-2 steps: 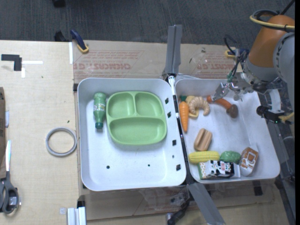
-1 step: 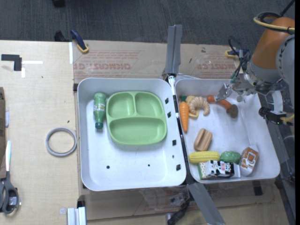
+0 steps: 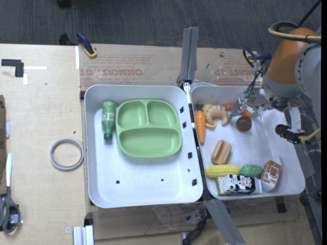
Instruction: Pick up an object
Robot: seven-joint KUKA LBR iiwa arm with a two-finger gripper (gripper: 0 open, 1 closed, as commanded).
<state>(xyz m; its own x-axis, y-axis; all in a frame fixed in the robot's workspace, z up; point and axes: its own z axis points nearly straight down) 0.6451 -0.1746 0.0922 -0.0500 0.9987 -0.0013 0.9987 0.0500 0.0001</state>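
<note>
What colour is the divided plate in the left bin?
Light green: the divided plastic plate with three compartments, seen in the camera view.

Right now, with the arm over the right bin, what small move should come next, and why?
Probably a short descent. The pincer sits in the right bin just above the brown round object, beside the croissant. I see nothing between its fingers, so lowering straight down onto that brown object seems the likeliest useful step.

I see two bins side by side. Left bin (image 3: 97,182): divided plate (image 3: 149,127) at centre, bottle (image 3: 108,119) just left of it. Right bin (image 3: 286,162): carrot (image 3: 200,126) along left wall, croissant (image 3: 216,114) beside it, hot dog (image 3: 221,151) below, corn (image 3: 222,171) and carton (image 3: 236,184) at front.
</note>
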